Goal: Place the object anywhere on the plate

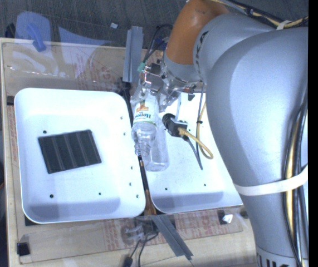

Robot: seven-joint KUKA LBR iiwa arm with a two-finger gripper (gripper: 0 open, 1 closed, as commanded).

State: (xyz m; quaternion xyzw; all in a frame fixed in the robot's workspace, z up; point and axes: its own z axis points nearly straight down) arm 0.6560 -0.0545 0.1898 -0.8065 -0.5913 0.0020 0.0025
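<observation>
Grey arm: the large grey KUKA arm with its orange band (189,29) reached in from the right and covered much of the right-hand shallow white bin (214,196).
White bins: the left-hand shallow white bin (30,149) lay beside the right one, their inner walls touching along the middle of the bench.
Dark plate: the flat dark-grey ribbed rectangular plate (69,150) lay on the floor of the left bin, well apart from the arm, tilted a little against the bin walls.
Clear bottle: the clear plastic bottle with a white and orange label (147,138) sat at the left edge of the right bin, just beside the dividing walls, its labelled neck pointing up toward the wrist and its body reaching down the bin.
Gripper: the two-finger gripper (154,90) hung at the bottle's upper end; whether it was open, closed or clamped on the bottle could not be told, since the wrist hardware and cables hid that spot.
Step in hand, as a judgement: securing and lifting the bottle looked like the current work, with the carry to the plate not yet done.
Doing it well: a firm hold near the neck would matter, because smooth round plastic could slip or swing; the lift should clear both inner bin walls before crossing left, and the release should come low over the plate's middle so the bottle would not roll off.
</observation>
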